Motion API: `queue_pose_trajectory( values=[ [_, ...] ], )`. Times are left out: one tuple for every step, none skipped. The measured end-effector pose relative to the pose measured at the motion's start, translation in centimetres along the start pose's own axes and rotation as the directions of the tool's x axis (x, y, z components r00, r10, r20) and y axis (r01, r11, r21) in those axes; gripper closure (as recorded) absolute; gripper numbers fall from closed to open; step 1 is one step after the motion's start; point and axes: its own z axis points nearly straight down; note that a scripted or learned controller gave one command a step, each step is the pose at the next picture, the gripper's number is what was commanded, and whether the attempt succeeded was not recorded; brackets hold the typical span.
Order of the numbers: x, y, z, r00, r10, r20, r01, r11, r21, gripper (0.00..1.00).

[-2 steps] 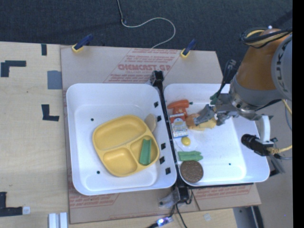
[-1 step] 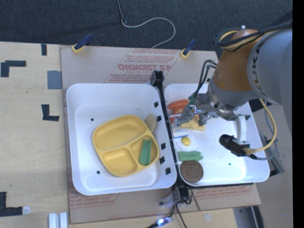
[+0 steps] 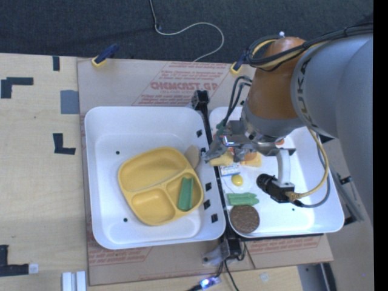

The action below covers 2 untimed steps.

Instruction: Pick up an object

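My gripper (image 3: 227,153) reaches down at the left edge of the right bin (image 3: 315,220), close to the divider between the bins. Yellow and orange pieces (image 3: 250,159) lie right at its tip, and a small white item (image 3: 229,170) sits just below. I cannot make out whether anything sits between the fingers. Below it lie a small yellow round piece (image 3: 237,179), a green bean-like piece (image 3: 242,198) and a brown round disc (image 3: 244,219). In the left bin (image 3: 103,126) rests a yellow divided plate (image 3: 151,174) with a green piece (image 3: 185,194) in it.
The grey arm with its orange band (image 3: 276,96) covers the back and middle of the right bin. Black clips (image 3: 200,100) stand on the divider between the bins. Cardboard (image 3: 176,83) lies under both bins.
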Motion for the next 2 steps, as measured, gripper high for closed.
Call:
queue_pose_trajectory(
  values=[
    [4.4, 1.9, -0.1, 1.000, 0.001, 0.001, -0.001, 1.000, -0.001, 1.00],
    [5.4, 0.6, -0.9, 1.000, 0.004, 0.002, -0.004, 1.000, 0.000, 1.00]
  ],
)
